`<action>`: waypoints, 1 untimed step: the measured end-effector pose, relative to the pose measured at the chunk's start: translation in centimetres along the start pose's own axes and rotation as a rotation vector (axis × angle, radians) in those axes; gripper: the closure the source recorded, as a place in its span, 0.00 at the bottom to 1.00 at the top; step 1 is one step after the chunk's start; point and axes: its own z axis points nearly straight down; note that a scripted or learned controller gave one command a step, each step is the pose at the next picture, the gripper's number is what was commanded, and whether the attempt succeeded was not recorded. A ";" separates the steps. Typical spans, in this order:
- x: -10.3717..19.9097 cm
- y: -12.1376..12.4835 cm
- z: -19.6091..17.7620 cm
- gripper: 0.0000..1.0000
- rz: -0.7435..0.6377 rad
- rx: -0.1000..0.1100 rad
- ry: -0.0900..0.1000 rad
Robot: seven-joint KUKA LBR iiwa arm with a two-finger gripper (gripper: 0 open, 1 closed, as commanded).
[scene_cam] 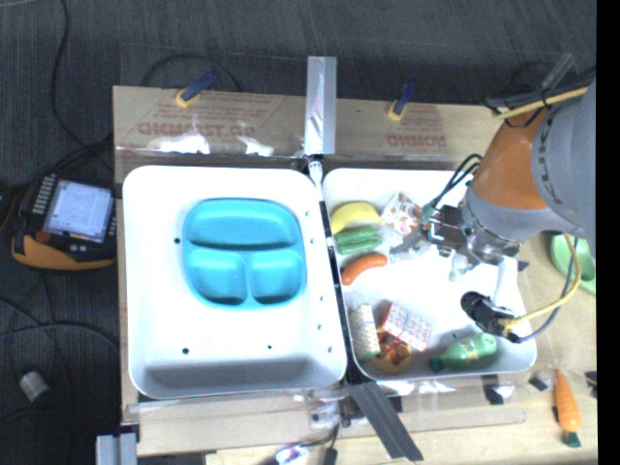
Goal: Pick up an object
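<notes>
Where the right bin (431, 352) holds its clutter, the things lie mostly along its left and near sides: a yellow banana-shaped toy (353, 213) at the far left, a green pepper-like piece (356, 236) just under it, an orange sausage-shaped piece (362, 265) next, then a ribbed pale cylinder (364, 325), a red-and-white patterned packet (405, 327) and, against the near wall, a green bottle (463, 351) lying on its side. A small white printed packet (399, 213) sits near the far wall, just left of the hand (426, 235). The hand hangs over the bin's far right part, and whether its tips are apart or together cannot be told; nothing is seen between them. The middle of the bin floor, between the sausage piece and the arm (528, 177), is bare white. The left bin (232, 279) carries a blue divided tray (244, 250) in its middle, with open white floor all round. Both bins touch along a shared edge on the desk (155, 114). An orange carrot-shaped toy (567, 405) lies outside, beyond the right bin's near corner.
</notes>
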 end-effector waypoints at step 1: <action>2.1 4.3 0.1 0.00 -0.115 -0.003 -0.003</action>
